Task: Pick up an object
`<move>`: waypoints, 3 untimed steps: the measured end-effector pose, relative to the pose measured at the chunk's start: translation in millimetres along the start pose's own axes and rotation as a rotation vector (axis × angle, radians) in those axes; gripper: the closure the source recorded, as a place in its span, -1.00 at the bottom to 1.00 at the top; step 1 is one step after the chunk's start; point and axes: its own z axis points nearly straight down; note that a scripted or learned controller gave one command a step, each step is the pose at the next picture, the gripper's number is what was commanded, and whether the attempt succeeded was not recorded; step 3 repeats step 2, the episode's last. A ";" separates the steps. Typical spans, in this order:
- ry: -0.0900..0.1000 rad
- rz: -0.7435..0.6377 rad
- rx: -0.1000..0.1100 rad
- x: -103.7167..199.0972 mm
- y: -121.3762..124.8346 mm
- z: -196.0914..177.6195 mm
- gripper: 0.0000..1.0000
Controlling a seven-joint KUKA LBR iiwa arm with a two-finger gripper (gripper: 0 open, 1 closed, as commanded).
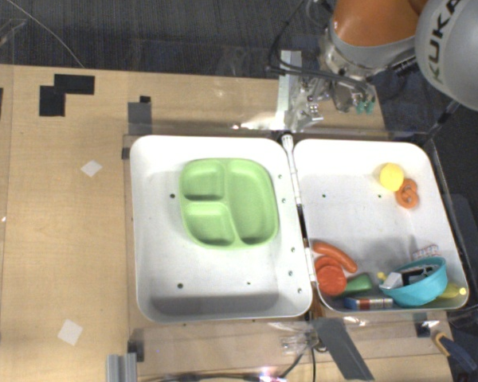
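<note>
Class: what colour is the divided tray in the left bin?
Light green tray, in the camera view.

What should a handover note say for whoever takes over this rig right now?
Tool: above the bench behind the bins, nothing visibly held; finger state unclear.
Left bin: green divided plate.
Right bin: yellow ball and small orange piece at the far right; red sausage, red round piece and blue bowl crowd the near edge.
Done: nothing picked.
Left: descend, grasp one object, lift.

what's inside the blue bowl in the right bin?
The blue bowl lies tilted in the right bin's near corner. Dark and white items sit inside it, too small to identify. Its wall hides anything deeper in, and whatever lies beneath it.
</note>
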 end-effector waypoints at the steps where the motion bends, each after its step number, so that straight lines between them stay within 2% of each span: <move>1: -0.013 -0.001 0.001 -2.9 0.3 -14.0 1.00; 2: -0.026 -0.002 0.001 -5.8 0.6 -28.2 1.00; 3: -0.026 -0.002 0.001 -5.8 0.6 -28.2 1.00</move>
